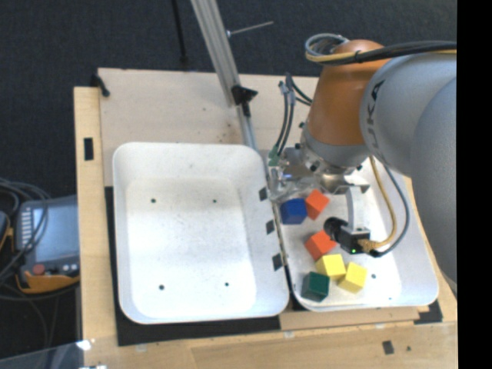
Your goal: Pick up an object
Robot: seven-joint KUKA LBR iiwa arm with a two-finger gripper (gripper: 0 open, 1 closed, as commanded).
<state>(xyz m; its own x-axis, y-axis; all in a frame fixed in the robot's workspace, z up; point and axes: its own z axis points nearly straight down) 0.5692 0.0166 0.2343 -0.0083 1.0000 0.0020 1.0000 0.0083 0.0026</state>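
The arm (400, 114) reaches in from the right and hangs over the far end of the right bin (407, 283), its wrist covering much of that bin. The gripper (307, 187) sits low beside the bin's left wall, just above a blue cube (293, 211) and an orange cube (317, 203), which lie touching or nearly so. Whether its fingers are spread or pressed together cannot be told, since the wrist hides them; nothing is seen pinched between them.

The other candidates lie nearer in the same bin: a second orange cube (320, 244), two yellow cubes (334, 265) (354, 276) and a green cube (315, 285), bunched close together. The left bin (192, 229) is likely the drop side. Judging by its position, the arm is aiming at the blue or far orange cube, and the wall close by may crowd the grasp.
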